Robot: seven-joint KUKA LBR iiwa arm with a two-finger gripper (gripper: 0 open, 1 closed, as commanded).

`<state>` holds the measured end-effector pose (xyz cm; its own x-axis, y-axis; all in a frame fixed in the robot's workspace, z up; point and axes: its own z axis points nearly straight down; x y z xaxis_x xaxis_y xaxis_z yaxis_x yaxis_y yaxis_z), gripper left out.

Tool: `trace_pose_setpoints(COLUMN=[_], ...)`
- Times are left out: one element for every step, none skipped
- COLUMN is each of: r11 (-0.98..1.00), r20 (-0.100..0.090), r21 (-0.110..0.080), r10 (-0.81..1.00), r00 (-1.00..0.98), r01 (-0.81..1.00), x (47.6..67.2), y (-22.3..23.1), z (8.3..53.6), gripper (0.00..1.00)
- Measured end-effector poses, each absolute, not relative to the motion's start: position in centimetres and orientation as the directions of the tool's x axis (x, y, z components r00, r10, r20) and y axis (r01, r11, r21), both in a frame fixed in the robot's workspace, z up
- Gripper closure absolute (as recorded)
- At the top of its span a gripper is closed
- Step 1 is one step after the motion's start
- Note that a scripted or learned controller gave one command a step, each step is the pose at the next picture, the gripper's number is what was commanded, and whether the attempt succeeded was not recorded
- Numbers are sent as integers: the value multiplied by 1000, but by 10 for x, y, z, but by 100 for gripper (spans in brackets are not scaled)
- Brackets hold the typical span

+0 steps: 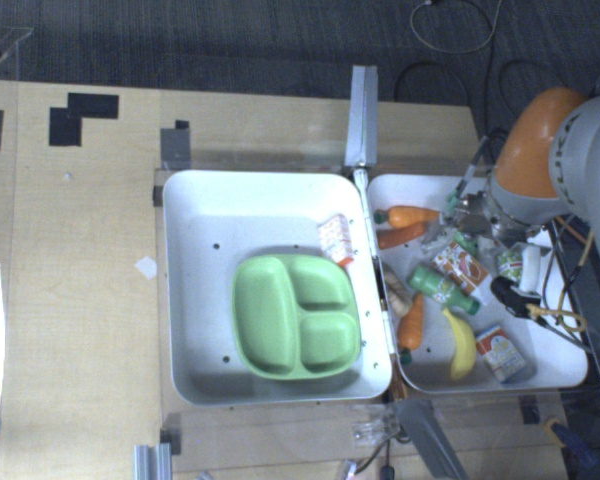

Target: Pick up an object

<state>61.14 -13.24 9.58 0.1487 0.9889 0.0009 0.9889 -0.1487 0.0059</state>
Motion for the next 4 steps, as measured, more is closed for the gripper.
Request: trace_pose_setpoints(r11=[-147,-68,-351,-346], r20=[3,2,1,3], r21=[11,7,3,5], r10=[989,998,936,938], r00=[147,68,351,346], r01=[989,998,936,938], x=[613,641,660,641], y=[-131,-15,-45,-11], z=[107,246,207,249], gripper=[100,100,100,100])
